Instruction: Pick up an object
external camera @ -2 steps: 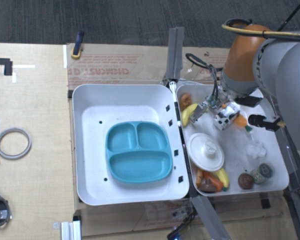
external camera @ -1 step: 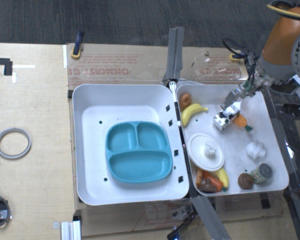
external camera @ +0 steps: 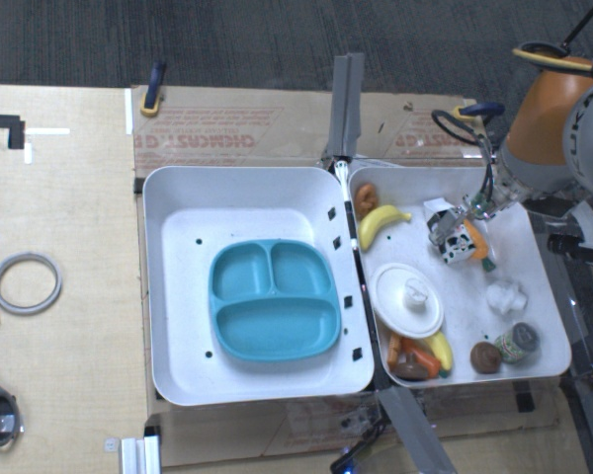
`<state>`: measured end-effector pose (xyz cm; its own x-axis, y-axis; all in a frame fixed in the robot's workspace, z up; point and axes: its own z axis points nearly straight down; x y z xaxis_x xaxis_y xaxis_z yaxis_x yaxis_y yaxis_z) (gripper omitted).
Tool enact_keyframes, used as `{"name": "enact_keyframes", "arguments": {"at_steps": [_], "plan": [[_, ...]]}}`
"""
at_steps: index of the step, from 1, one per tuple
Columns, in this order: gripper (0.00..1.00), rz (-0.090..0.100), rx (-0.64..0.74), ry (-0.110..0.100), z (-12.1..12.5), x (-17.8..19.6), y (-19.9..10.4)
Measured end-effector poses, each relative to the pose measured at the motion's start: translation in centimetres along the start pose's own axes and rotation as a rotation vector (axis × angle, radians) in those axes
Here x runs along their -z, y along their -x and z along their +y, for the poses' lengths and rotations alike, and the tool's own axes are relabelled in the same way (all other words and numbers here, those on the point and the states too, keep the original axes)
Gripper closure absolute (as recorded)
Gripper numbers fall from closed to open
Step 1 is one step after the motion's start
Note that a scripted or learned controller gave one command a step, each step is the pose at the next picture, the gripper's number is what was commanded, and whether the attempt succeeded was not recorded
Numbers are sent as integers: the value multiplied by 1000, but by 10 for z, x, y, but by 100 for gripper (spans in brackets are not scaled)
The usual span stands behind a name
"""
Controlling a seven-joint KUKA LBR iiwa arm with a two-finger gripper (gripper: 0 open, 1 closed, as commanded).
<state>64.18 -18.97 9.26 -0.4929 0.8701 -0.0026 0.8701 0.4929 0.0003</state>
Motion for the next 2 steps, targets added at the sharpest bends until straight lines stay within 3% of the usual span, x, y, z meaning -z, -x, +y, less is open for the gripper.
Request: {"name": "enact_keyframes", "arguments": {"at_steps": [1,2], "plan": [[100,-3,3,-1,0,13,1],[100,0,-157,0,23,102,-26]]}}
